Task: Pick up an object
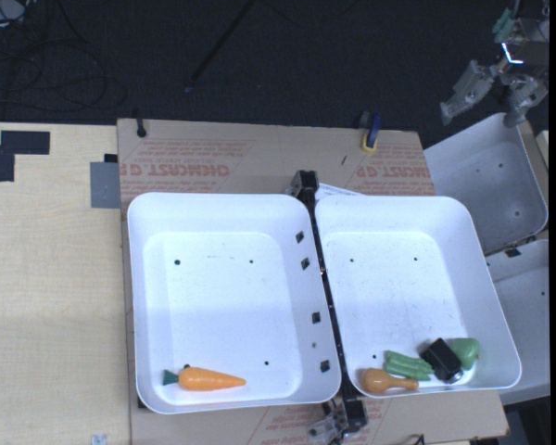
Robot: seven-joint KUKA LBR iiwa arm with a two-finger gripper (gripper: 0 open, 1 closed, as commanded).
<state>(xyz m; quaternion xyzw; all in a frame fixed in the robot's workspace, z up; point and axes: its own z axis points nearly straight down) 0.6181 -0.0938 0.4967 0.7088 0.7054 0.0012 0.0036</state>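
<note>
**Bin contents and tool position**

The worktop carries two shallow white bins side by side. The left bin holds one orange carrot with a green stub, lying flat near the bin's 7 o'clock corner. Its long axis runs roughly 9-to-3 o'clock; the green stub faces 9 o'clock and the tapered tip points toward 3 o'clock, dipping slightly.

The right bin holds a cluster at its 5 o'clock corner: a tan pear-shaped piece with its narrow end toward 3 o'clock, a green pod lying just above it, a black block tilted against the pod, and a green rounded piece touching the block on its 3 o'clock side.

The tool sits at the scene's 2 o'clock, well apart from both bins, over a grey metal plate. Whether it is open or closed cannot be told; nothing visible sits in it.
</note>
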